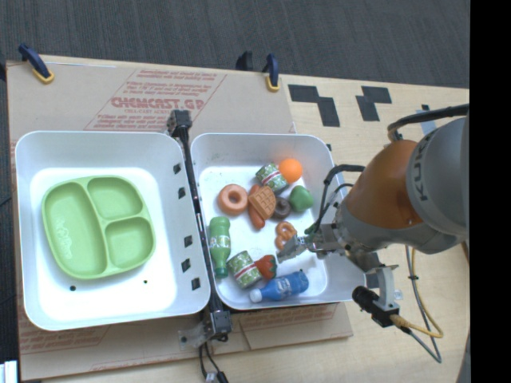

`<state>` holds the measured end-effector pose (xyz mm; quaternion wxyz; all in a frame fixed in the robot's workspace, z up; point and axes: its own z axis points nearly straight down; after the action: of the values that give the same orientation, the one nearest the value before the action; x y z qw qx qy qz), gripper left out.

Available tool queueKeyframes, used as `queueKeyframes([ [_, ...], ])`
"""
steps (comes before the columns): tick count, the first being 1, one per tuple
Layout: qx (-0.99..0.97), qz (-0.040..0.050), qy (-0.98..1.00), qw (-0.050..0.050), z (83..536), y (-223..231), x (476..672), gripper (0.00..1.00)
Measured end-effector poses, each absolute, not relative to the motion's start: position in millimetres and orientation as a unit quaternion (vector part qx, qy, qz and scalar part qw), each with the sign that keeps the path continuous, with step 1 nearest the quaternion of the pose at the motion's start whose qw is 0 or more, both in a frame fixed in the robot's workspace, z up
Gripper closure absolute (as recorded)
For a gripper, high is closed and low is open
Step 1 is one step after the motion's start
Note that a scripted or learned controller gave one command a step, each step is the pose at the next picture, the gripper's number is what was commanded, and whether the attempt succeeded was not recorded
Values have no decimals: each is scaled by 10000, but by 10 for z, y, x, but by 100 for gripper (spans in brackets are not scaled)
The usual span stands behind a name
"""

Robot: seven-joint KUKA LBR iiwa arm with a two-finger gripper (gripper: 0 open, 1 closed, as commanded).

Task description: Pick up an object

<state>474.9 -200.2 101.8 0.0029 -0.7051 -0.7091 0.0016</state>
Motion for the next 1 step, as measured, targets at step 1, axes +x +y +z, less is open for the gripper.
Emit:
queueKeyframes([
  [1, -7024, 15, -7118, 15, 1128, -2001, 4765, 100],
])
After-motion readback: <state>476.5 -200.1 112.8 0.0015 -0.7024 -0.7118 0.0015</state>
